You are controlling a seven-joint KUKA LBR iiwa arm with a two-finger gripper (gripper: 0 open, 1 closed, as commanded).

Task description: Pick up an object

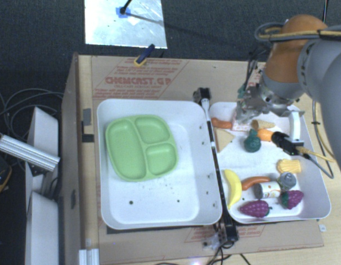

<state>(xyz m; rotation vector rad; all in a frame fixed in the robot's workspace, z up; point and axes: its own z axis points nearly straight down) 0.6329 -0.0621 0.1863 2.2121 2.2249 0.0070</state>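
Grey-and-orange arm lowered into right bin [319, 203] | gripper [246, 114] poised beside orange sausage [221, 123], likely targeted | grip state undeterminable | banana [233, 184], grapes [254, 207] lying loose nearby

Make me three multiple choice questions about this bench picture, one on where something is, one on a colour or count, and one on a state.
1. Where is the green divided tray?
A. in the left bin
B. in the right bin
C. on the floor

2. What colour are the two grape bunches?
A. yellow
B. purple
C. white

3. How does the gripper stand?
A. parked over the left bin
B. raised far off the bench
C. lowered at the far end of the right bin

Answers: 1 A, the tray lies flat in the left bin. 2 B, both bunches are purple. 3 C, it is down near the orange toy in the right bin.
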